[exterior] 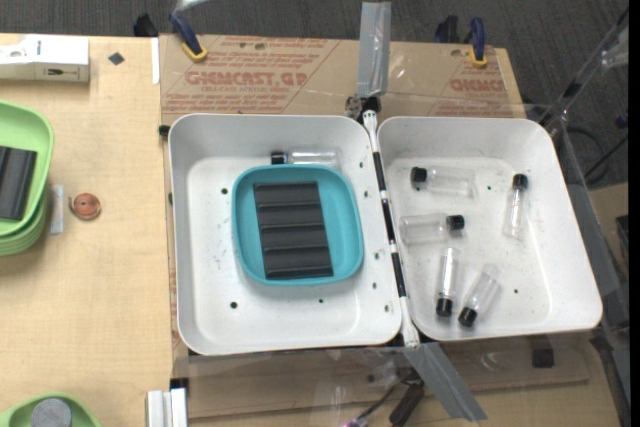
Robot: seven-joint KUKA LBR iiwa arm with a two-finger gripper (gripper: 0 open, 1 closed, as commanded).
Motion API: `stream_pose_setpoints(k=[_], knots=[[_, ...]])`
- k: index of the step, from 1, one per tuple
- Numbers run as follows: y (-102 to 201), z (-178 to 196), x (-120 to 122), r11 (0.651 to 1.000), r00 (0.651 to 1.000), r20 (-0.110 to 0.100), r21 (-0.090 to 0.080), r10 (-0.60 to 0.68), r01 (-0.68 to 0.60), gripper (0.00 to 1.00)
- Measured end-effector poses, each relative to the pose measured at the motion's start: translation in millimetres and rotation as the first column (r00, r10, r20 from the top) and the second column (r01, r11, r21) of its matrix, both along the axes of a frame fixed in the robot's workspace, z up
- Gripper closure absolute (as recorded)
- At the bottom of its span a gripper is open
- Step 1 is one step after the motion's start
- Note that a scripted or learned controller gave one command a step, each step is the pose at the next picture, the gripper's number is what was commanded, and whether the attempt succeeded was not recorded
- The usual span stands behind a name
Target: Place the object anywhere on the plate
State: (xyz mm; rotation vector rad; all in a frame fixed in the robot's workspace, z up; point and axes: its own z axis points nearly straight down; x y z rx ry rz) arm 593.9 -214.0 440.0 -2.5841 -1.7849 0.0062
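Observation:
A teal square plate (pixel 345 215) lies in the left white bin (pixel 200 245), with a black ribbed insert (pixel 292 227) on it. Just behind the plate, a clear vial with a black cap (pixel 300 157) lies on the left bin's floor. The right white bin (pixel 560 245) holds several clear vials with black caps: one at the back left (pixel 440 180), one at the right (pixel 516 205), one in the middle (pixel 432 226), and two near the front (pixel 446 282) (pixel 478 299).
A cardboard sheet (pixel 260 75) clamped behind the bins. A green tray (pixel 25 180) at the far left on the wooden bench, with a small round orange object (pixel 86 206) and a white box (pixel 45 60) nearby. A tripod leg (pixel 590 65) at the right.

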Motion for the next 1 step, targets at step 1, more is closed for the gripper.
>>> stream_pose_setpoints(k=[1], knots=[[0.0, 0.0, 0.0, 1.0, 1.0, 0.0, 0.0, 0.0, 0.0, 0.0]])
